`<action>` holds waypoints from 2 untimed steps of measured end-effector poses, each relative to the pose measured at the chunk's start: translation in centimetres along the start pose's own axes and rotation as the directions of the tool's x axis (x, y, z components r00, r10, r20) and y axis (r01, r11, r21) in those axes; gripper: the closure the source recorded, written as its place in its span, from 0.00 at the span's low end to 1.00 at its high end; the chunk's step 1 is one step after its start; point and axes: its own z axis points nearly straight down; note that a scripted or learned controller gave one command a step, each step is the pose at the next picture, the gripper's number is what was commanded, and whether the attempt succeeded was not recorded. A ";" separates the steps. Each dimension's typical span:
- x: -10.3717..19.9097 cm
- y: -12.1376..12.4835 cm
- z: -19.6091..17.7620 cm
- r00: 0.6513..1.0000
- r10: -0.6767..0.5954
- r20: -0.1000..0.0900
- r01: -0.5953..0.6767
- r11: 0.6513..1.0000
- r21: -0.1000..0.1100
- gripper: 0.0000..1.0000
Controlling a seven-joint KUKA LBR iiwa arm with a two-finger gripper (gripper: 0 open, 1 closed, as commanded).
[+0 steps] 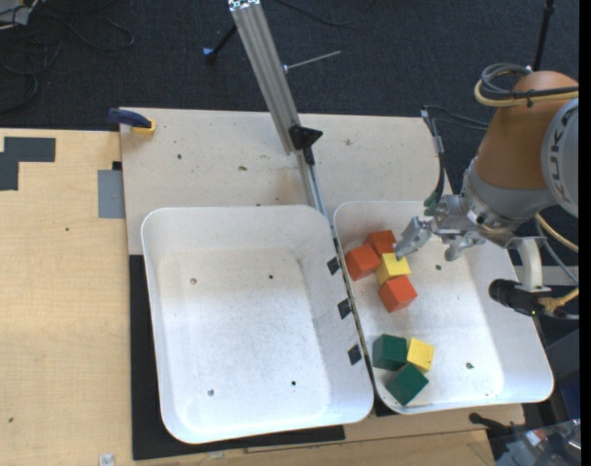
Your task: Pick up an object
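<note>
Reaching in from the right, the grey arm holds its claw low over the right bin, just beside the upper cluster of blocks. The claw's two fingers look spread apart with nothing between them, one finger tip close to the yellow block, though whether it touches is hard to tell.

That yellow block sits wedged among three orange blocks: one behind it, one to its left and one in front. They crowd the bin's left wall, which likely leaves little room for a finger on that side.

Nearer the front of the same bin lie two green blocks with a second yellow block touching them. The left bin stands alongside on the counter.

Judging by the claw's position, the pick is at the approach stage; no block is lifted yet.
</note>
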 end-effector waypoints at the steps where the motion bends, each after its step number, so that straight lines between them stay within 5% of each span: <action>1: -0.1 0.0 0.0 1.000 0.002 0.000 -0.002 1.000 -0.001 0.00; 2: -0.4 -1.1 5.2 1.000 0.002 0.000 -0.002 1.000 0.006 0.00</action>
